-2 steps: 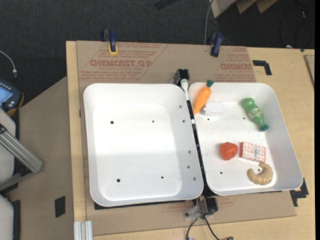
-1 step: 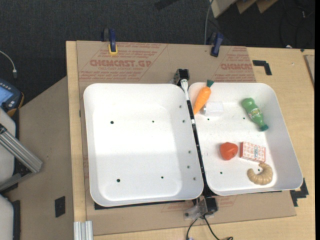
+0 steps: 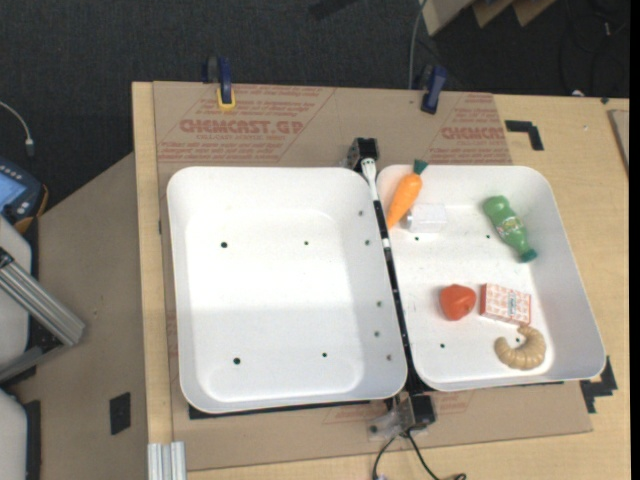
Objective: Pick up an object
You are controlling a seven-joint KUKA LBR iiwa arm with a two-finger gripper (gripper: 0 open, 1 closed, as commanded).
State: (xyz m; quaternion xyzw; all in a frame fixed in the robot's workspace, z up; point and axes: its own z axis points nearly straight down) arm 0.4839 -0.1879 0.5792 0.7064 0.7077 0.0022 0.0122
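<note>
The right bin holds several small objects. An orange carrot lies at its far left corner, with a clear little block just beside it. A green bottle rests tilted toward the far right. Near the front sit a red tomato-like piece, a small pink patterned box and a tan curved pastry.
The left bin stands beside the right one, their rims touching along a black seam. Both rest on a cardboard sheet held by two blue clamps at the far edge. Cables run at the front.
</note>
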